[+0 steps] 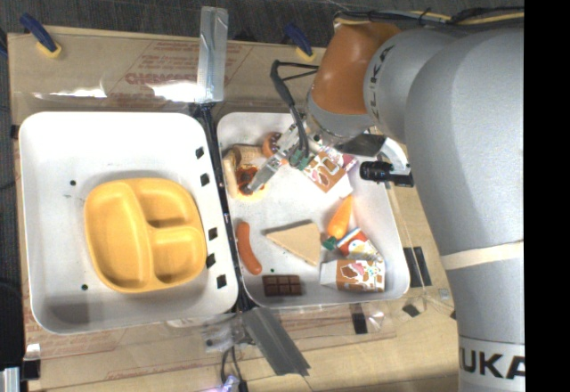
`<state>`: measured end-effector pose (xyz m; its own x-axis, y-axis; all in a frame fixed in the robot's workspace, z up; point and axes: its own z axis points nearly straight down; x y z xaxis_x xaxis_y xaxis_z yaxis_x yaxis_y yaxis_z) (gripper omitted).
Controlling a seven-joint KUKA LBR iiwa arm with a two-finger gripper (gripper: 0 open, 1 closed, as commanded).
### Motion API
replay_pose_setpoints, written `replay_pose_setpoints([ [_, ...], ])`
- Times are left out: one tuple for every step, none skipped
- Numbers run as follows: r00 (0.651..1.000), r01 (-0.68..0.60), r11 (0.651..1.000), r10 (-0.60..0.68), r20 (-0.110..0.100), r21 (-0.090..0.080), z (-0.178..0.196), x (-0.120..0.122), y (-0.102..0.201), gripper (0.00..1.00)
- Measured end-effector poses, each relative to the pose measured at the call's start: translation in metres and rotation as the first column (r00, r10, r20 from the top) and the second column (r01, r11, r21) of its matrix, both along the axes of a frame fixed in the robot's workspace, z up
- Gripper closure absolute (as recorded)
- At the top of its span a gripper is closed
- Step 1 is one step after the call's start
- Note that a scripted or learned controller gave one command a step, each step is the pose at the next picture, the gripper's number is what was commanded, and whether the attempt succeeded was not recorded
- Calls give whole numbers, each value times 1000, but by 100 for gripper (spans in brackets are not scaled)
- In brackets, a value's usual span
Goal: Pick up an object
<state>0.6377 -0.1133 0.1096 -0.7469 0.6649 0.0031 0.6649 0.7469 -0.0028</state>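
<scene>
The gripper point(264, 169) is low in the upper left part of the right bin point(385, 230), reaching over a brown and red toy point(244, 169) that lies against the bin's left wall. Its slim fingers point down and to the left at that toy, but they blur into it, so I cannot tell how far apart they are or whether anything is caught between them.

To do this step well, the fingers should come down on either side of one piece only, squeeze it across its narrow side, and lift straight up.

The spot is crowded. A printed packet point(324, 169) sits just to the right of the gripper, almost under the wrist. Below the gripper lie a sausage point(248, 248), a sandwich wedge point(297, 242) and a chocolate bar point(282, 286); a carrot point(339, 216) and a small carton point(354, 273) are further off to the lower right. Well to the left, in the left bin point(36, 203), rests a yellow tray point(142, 233). The near wall leaves little room on the toy's left side
</scene>
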Motion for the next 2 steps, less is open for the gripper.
replay_pose_setpoints([
  [1000, 10, 1000, -10, 5, 0, -16, -33, -98, 0],
  [991, 137, 991, -137, 4, 1, -18, -83, -73, 0],
])
